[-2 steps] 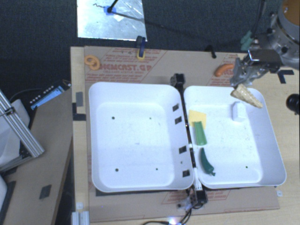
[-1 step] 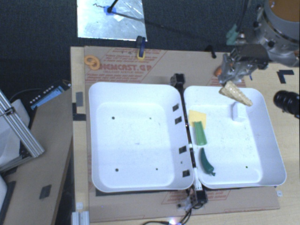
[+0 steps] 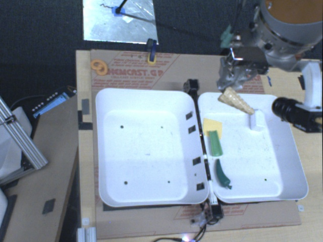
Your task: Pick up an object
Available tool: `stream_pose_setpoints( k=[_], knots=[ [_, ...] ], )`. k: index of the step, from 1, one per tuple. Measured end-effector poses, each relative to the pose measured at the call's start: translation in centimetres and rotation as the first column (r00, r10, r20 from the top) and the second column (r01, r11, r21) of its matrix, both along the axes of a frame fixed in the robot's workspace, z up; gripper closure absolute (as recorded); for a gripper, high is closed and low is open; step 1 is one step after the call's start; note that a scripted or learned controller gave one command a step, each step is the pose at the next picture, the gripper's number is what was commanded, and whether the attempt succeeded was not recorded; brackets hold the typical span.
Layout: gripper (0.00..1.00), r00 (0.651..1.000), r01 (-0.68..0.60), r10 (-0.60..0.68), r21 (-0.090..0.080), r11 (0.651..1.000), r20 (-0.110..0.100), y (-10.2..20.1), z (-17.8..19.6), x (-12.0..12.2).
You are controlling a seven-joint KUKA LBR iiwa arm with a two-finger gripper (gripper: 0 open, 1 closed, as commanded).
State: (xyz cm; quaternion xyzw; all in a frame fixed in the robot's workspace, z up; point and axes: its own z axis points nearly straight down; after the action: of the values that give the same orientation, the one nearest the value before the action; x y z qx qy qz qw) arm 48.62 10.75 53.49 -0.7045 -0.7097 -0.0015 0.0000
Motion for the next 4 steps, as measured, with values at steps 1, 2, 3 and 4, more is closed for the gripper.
stream_pose_setpoints(
  k=[1,2,3,4],
  knots=[
    [1.0,1.0,0.0,0.0,0.0,1.0,0.0,3.7,0.0,0.0],
    [1.0,1.0,0.0,0.0,0.0,1.0,0.0,7.4,0.0,0.0],
    [1.0,1.0,0.001,-0.001,0.0,1.0,0.0,10.4,0.0,0.0],
    [1.0,1.0,0.001,-0.001,0.0,1.0,0.0,12.8,0.0,0.0]
  ],
)
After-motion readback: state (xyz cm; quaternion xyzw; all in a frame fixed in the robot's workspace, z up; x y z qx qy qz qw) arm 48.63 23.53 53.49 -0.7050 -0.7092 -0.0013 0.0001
